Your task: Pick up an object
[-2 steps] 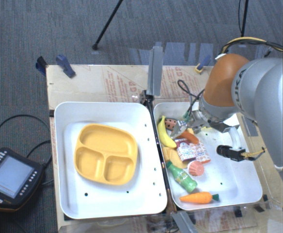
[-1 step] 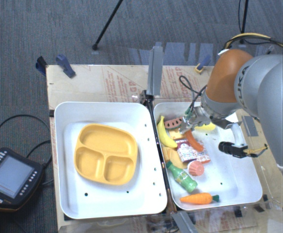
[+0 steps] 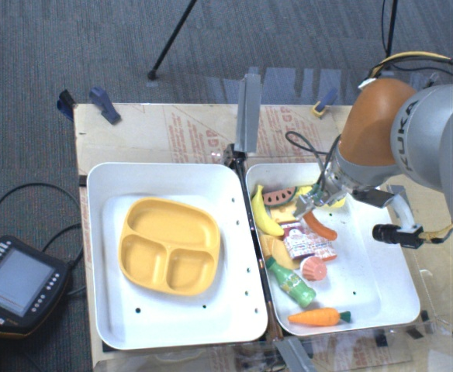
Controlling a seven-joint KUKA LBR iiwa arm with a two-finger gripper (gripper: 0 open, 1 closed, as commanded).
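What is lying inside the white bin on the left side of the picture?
The left bin holds only a yellow divided tray, three compartments, nothing in them. Whatever lies beneath the tray is covered.

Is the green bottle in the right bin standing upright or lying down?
Lying down. The green bottle rests on its side on the floor of the right bin, its whole length visible, between the banana and the carrot.

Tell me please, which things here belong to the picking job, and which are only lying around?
Belonging to the job:
- pincer, low over the right bin
- banana
- watermelon slice
- sausage
- snack packet
- green bottle
- carrot

Only lying around:
- yellow divided plate in the left bin
- handheld controller
- blue clamp
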